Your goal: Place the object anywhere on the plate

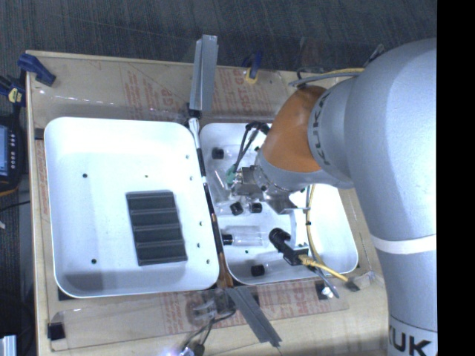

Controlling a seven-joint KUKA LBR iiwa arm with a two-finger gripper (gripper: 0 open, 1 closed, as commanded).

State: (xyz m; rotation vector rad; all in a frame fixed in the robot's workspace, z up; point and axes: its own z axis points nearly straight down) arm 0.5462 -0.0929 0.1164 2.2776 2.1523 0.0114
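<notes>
several small black pieces lie around the gripper in the right bin, none yet on the ribbed plate well to its left; whether it grips one i cannot tell.

Bare floor all round ridged plate, left bin

Two shallow white bins sit side by side on a pale wooden surface, seen from above at a slant. A dark grey ribbed rectangular plate lies flat near the middle of the left bin. A grey arm with an orange band reaches in from the right, its claw over the middle of the right bin, where a small black block lies near the front wall.
</notes>
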